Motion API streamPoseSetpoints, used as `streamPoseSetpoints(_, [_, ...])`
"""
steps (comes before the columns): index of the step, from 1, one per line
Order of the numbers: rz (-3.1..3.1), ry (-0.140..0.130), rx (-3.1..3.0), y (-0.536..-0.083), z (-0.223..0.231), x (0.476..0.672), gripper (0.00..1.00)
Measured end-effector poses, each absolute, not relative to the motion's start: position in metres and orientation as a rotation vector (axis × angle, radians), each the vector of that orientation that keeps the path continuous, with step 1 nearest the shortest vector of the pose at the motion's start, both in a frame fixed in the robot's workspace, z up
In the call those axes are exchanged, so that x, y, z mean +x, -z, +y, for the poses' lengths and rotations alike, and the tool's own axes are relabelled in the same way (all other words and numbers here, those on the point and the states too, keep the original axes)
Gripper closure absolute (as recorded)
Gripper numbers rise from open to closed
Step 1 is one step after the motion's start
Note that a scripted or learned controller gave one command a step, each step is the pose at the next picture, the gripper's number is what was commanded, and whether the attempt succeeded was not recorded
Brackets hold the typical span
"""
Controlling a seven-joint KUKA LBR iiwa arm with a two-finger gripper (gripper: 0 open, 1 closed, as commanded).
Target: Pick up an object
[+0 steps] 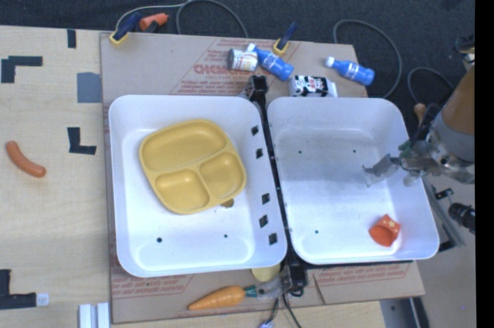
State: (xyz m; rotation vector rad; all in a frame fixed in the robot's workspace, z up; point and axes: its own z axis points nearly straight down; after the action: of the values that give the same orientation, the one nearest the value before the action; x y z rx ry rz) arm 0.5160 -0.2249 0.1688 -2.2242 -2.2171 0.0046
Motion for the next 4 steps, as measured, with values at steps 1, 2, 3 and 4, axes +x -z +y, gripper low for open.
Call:
streamPoseSetpoints(1, [-2.222, 0.002, -2.226, -0.235, -0.222, 0.483, 0.00])
streamPoseSetpoints(2, [-2.231, 0.002, -2.220, -0.081, -0.145, 0.500, 0.00])
streamPoseSetpoints(3, [-2.225, 0.000, -2.233, -0.147, -0.229, 0.533, 0.00])
streamPoseSetpoints(4, [-2.221, -0.002, -2.222, -0.143, -0.224, 0.531, 0.00])
